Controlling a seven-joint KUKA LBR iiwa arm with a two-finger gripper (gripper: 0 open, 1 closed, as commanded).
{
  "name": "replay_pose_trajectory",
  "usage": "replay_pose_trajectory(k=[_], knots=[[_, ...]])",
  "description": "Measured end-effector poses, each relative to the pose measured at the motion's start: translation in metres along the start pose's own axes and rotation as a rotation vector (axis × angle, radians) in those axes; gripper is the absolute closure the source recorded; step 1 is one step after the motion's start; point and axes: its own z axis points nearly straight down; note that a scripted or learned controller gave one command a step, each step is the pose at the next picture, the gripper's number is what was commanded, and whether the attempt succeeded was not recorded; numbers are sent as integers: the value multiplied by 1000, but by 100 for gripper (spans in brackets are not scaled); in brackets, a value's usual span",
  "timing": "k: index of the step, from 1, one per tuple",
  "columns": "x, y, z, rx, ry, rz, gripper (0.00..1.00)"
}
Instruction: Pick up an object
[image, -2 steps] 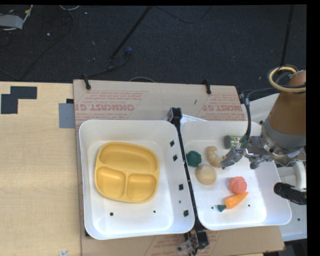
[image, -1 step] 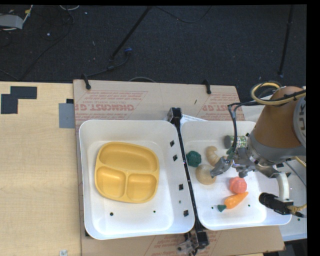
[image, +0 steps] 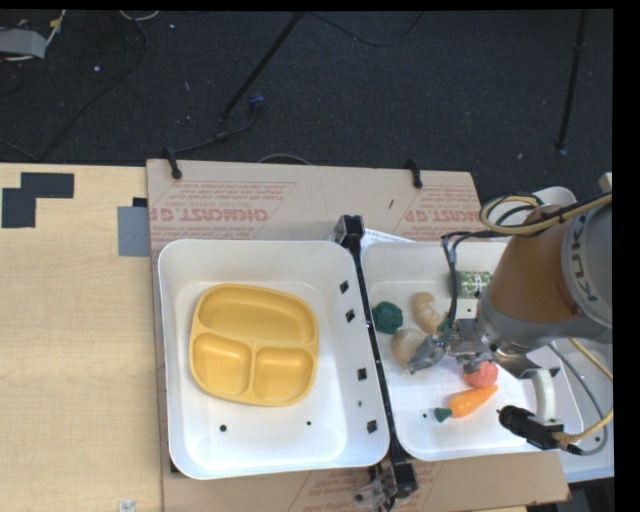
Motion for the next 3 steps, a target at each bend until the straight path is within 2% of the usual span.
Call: replay_pose_trajectory(k=[1, 3], knots=[[-1, 1, -13, -3, -1, 4, 100], [-2, -2, -128, -12, -3, -2, 100]])
